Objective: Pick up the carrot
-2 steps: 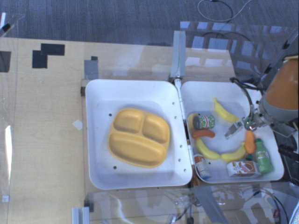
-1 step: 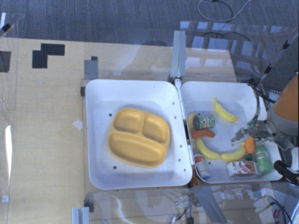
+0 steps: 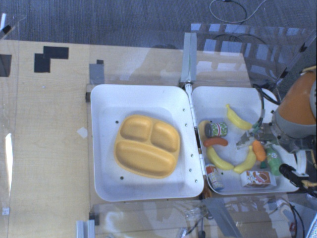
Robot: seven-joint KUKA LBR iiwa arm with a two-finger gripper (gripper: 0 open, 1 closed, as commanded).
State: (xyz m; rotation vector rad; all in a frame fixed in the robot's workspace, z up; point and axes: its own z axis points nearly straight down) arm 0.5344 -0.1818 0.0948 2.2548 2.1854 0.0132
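Camera view is showing you the carrot (image 3: pixel 258 150) lying in the right bin (image 3: pixel 218 95), long axis running upper-left to lower-right, between a yellow banana (image 3: pixel 247 162) and a green bottle (image 3: pixel 273 162). You cannot tell the gripper's (image 3: pixel 246 141) state.

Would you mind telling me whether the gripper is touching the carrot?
Cannot tell: in the camera view the gripper sits right beside the carrot, with neither contact nor gap plain.

Arm (image 3: pixel 297 105) cut by right edge
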